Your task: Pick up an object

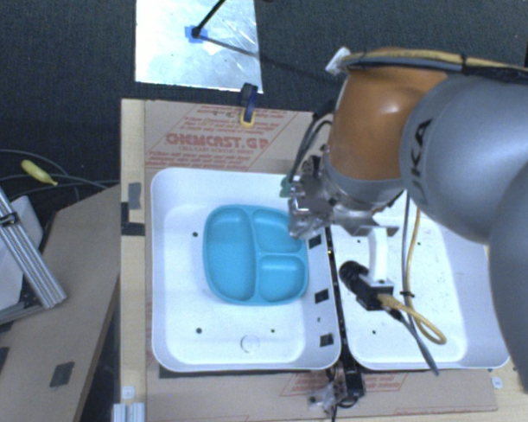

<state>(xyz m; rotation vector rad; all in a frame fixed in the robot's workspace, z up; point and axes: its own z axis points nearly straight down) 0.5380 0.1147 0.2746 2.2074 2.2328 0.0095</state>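
Note:
A light blue divided plate (252,253) with three compartments lies flat in the middle of the left bin (162,271). My gripper (300,219) hangs from the grey and orange arm over the plate's right rim, close to the wall between the two bins. Its tip is hidden by the wrist and seen against the plate's edge, so contact with the plate cannot be judged. Nothing can be seen held in it.
The right bin (469,291) lies mostly under the arm. Both bins rest on a printed cardboard sheet (215,139). A small clamp (248,104) sits at the cardboard's far edge, with a foil sheet (196,39) behind. An aluminium frame (20,249) stands at the left.

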